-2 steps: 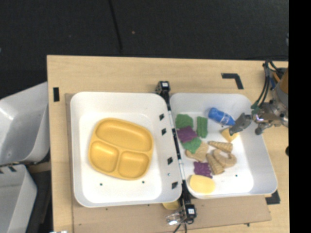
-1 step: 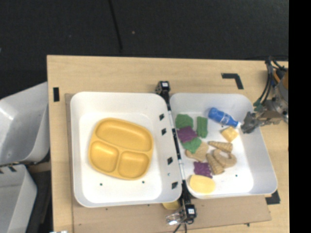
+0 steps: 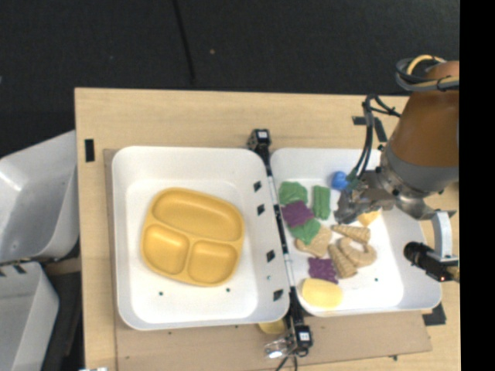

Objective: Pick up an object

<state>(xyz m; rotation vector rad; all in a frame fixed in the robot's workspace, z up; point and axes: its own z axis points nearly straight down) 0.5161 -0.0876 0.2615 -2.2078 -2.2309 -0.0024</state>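
The right bin (image 3: pixel 387 284) holds a heap of toy food: green pieces (image 3: pixel 293 192), purple pieces (image 3: pixel 297 214), tan cone-shaped pieces (image 3: pixel 352 233), a yellow lemon-like piece (image 3: pixel 321 293) and a small blue ball (image 3: pixel 339 181). My gripper (image 3: pixel 348 209) hangs low over the heap's upper right part, just above the tan pieces and beside a green block (image 3: pixel 320 200). The arm's orange band (image 3: pixel 424 130) and grey wrist cover the bin's far right side.
The left bin (image 3: pixel 131 284) bears a yellow divided plate (image 3: pixel 193 236). A ridge with black clips (image 3: pixel 271 222) separates the two bins. A black fitting (image 3: pixel 424 257) sits at the right bin's right edge. The wooden bench (image 3: pixel 93 122) surrounds both bins.
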